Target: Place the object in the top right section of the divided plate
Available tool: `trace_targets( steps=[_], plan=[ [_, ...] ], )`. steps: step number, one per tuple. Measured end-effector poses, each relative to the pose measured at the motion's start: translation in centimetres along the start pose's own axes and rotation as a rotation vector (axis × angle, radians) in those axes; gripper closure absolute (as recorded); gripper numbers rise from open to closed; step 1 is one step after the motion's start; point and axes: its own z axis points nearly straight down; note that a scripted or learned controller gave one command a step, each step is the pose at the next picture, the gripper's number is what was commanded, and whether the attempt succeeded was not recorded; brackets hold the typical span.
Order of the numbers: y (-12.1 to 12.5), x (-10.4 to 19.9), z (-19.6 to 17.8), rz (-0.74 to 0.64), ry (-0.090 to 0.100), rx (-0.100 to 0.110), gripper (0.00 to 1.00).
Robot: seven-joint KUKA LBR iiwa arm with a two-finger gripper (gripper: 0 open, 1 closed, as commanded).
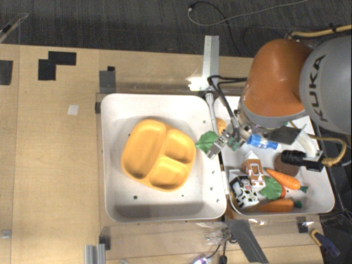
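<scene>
Carrots [286, 180] lie in the right bin; tool [220, 142] pinches a green object [207, 141] beside the yellow divided plate [157, 154].

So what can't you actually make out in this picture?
- Claw: too small and blurred to read; whether it grips the green object is unclear.
- Right bin: its upper part is hidden under the arm.
- Toys there: overlapping, so the black-and-white one is hard to identify.

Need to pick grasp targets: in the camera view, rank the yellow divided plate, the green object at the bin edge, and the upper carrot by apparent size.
1. yellow divided plate, by far the largest
2. upper carrot
3. green object

The last two look close; the carrot is longer, so that order is unsure.
</scene>
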Motion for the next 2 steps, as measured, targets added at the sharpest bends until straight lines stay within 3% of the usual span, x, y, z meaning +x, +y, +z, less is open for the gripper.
trace_targets(
  steps=[1, 2],
  plan=[
    [7.0, -3.9, 4.3, -0.373, 0.001, 0.0, 1.0],
    [9.6, -5.8, 4.1, -0.179, -0.001, -0.002, 1.0]
  ],
)
